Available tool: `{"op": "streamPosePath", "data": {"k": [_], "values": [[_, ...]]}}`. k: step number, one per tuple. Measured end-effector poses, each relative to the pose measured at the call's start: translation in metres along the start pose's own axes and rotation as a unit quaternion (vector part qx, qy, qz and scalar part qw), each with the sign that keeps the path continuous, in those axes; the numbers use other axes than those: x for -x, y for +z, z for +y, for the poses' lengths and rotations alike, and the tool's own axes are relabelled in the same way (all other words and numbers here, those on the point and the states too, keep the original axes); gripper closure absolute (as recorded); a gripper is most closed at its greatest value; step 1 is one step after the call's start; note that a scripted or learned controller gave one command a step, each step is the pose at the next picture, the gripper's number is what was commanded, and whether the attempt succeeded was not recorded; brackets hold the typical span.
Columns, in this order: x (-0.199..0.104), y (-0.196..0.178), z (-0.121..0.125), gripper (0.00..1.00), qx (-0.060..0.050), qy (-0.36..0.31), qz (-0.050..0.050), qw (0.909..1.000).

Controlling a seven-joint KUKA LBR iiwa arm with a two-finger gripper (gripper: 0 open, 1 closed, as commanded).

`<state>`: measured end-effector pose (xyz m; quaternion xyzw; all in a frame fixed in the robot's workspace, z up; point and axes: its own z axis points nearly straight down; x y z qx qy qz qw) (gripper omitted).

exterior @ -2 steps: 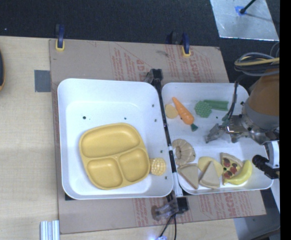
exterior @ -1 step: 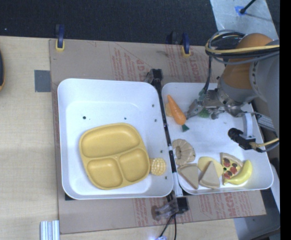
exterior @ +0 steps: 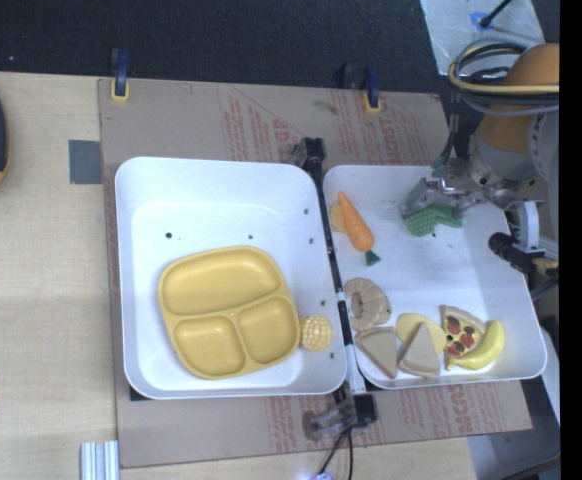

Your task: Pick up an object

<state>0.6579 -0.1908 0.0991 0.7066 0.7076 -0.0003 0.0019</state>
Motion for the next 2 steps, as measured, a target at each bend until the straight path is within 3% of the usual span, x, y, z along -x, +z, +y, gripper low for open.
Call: {"op": "streamPosePath", "data": {"k": [1,2], "values": [[-0.002,-0.011,-0.001,1.00,-0.002,-0.004,0.001,1.0000],[-0.055,-0.055,-0.024,1.00,-0.002,-0.004,0.002,1.0000]]}}
